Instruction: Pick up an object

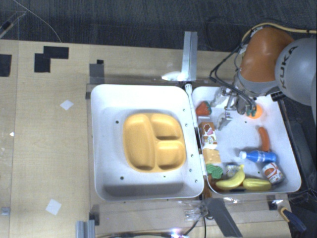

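Pincer (229,114) state unclear; two bananas (232,181), one bottle (258,156), one sausage (264,138).

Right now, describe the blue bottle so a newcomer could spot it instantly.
Look in the right-hand shallow white bin, toward its lower right area. The small blue plastic bottle with a white cap lies on its side just below the reddish-orange sausage-shaped piece and above the yellow banana. It is the only blue item there.
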`<state>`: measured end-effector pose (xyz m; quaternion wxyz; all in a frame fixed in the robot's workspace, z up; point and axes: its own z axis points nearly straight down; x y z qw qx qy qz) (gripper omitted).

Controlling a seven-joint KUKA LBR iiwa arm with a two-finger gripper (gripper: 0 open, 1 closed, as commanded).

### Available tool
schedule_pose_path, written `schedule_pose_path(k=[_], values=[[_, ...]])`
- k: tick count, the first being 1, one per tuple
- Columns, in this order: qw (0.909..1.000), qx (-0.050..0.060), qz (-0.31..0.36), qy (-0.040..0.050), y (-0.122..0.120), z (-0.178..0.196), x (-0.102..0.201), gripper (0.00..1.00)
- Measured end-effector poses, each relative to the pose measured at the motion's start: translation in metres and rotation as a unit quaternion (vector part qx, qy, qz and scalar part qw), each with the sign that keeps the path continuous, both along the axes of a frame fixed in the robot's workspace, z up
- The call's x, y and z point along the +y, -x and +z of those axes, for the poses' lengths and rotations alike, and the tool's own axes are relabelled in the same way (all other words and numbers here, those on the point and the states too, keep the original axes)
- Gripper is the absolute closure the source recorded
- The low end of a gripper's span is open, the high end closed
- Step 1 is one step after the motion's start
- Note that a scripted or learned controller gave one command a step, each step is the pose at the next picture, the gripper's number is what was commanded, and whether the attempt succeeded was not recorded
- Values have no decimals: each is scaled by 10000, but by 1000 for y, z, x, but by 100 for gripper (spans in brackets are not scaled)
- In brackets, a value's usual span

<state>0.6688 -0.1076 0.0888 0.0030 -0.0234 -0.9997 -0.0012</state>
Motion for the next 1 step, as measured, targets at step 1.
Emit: schedule_pose_path(k=[1], values=[[9779,-99,2089,33,8,1,-69,0]])
